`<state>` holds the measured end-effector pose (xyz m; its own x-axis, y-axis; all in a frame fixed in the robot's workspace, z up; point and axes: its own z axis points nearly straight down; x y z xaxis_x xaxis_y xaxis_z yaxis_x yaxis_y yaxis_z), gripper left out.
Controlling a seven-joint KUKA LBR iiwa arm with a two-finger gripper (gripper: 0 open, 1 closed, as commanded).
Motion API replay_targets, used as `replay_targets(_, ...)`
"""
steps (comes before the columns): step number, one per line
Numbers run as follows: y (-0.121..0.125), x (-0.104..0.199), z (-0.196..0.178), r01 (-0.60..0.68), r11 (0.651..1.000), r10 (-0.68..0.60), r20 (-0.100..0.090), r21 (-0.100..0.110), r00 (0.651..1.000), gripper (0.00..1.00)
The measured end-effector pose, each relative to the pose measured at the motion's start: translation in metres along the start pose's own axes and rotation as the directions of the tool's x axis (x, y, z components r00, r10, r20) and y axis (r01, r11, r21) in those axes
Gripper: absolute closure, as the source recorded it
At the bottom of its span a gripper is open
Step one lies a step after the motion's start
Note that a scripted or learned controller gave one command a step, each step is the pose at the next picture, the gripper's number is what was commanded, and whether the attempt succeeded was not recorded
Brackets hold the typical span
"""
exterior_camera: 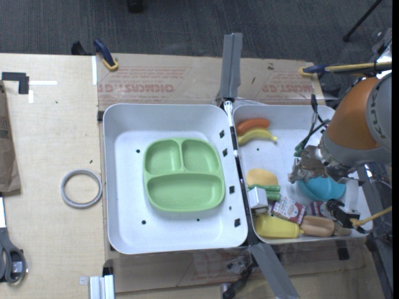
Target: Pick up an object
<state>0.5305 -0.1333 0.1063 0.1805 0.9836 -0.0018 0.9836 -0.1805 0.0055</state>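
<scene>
Broadly, the surface (50, 136) carries two white bins side by side. The left bin (118, 185) holds a pale green divided plate (184, 174), lying flat with its two small compartments toward the far side and its one long compartment nearer the camera. The right bin (283, 120) holds a scatter of toys. The arm (358, 120), grey with an orange band, reaches in from the right and hangs low over this bin.

The gripper (305, 169) sits just above a blue cup-like object (323, 188), which lies beside and partly under it; whether its fingers are spread or pressed together cannot be told, since the wrist hides them.

At the far end lie an orange carrot-like piece (251, 124) and a yellow banana (257, 137), both with their long axes running left to right, the banana's tip pointing right. Near the middle sits a yellow-and-green rounded toy (262, 179). Along the near wall lie a yellow oblong piece (276, 228) and a tan bread-like roll (319, 227), both lengthwise across the bin, with a small printed packet (288, 208) just behind them.

On the surface left of the bins rests a grey ring (81, 187).
</scene>
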Motion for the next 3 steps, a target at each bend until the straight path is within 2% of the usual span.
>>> replay_targets(1,-0.056,0.016,-0.064,0.109,0.994,-0.109,-0.003,0.008,0.994,1.00)
replay_targets(2,-0.053,-0.003,-0.057,-0.076,0.997,0.076,-0.001,0.007,0.997,1.00)
replay_targets(3,-0.052,-0.003,-0.065,-0.074,0.997,0.074,-0.001,0.009,0.997,1.00)
